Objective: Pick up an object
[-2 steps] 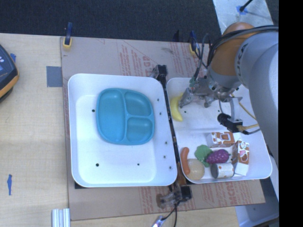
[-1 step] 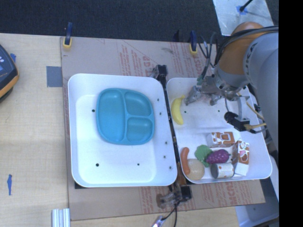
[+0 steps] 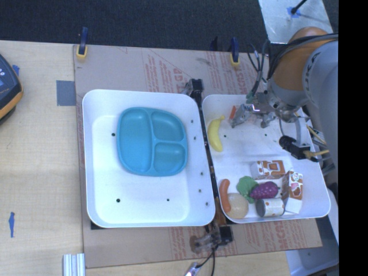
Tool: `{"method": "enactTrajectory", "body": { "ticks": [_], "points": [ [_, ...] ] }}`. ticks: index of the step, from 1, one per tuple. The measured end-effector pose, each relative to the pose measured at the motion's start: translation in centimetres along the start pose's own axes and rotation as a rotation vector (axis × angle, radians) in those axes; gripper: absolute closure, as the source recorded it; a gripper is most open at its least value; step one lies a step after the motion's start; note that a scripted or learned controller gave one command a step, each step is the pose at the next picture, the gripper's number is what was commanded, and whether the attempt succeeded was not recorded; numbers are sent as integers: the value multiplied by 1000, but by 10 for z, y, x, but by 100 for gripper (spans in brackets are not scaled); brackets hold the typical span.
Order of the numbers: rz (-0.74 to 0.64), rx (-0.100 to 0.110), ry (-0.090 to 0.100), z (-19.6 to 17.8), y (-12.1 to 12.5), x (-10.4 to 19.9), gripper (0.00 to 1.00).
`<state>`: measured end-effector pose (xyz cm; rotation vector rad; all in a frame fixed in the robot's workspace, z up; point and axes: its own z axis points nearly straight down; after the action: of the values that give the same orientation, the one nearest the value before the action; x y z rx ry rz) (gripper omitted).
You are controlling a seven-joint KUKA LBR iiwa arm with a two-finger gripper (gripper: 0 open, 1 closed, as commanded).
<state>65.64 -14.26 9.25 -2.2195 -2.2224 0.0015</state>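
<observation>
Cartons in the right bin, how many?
2. One small carton lies flat mid-bin, above the purple grapes. The other carton sits at the right wall, beside the can. The clutter there could hide another one.

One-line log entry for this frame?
arm: over right white bin far end | gripper: above bare floor, nothing between fingers | nearest: yellow toy banana | blue divided plate: left bin

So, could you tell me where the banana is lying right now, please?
The banana lies in the right bin, against its left wall near the far end, left of the gripper and well apart from the toy food cluster at the near end.
</observation>
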Motion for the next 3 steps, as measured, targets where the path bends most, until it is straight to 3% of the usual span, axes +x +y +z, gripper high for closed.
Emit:
{"method": "enactTrajectory", "body": {
  "ticks": [1,2,3],
  "points": [
    [0,0,-1,0,0,-57,0],
    [-3,0,-1,-11,0,-57,100],
    [-3,-1,1,-107,-3,-17,100]
  ]
}}
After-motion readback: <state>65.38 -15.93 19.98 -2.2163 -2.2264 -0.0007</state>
